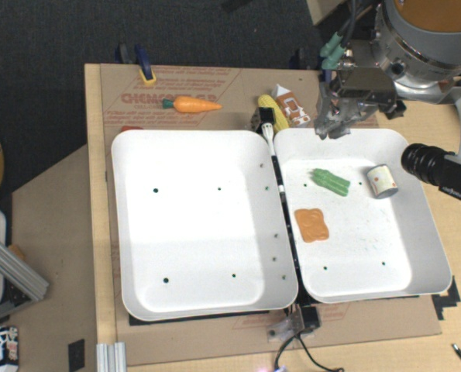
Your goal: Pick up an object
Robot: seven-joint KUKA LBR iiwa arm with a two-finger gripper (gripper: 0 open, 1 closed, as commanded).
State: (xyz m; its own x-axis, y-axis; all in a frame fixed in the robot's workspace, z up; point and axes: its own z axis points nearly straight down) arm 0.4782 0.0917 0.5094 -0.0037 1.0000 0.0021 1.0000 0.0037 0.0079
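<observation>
Pincer (332,128) hovers at right bin (416,285) far rim; grip state unclear. Green piece (330,182) looks light, stiff; grasp across narrow middle.

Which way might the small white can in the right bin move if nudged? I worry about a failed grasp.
The small white can lies on its side in the right bin, so it would probably roll rather than slide. Its round wall may slip from a pinch across it. It looks small and likely light, so a glancing touch from the gripper could send it off.
</observation>
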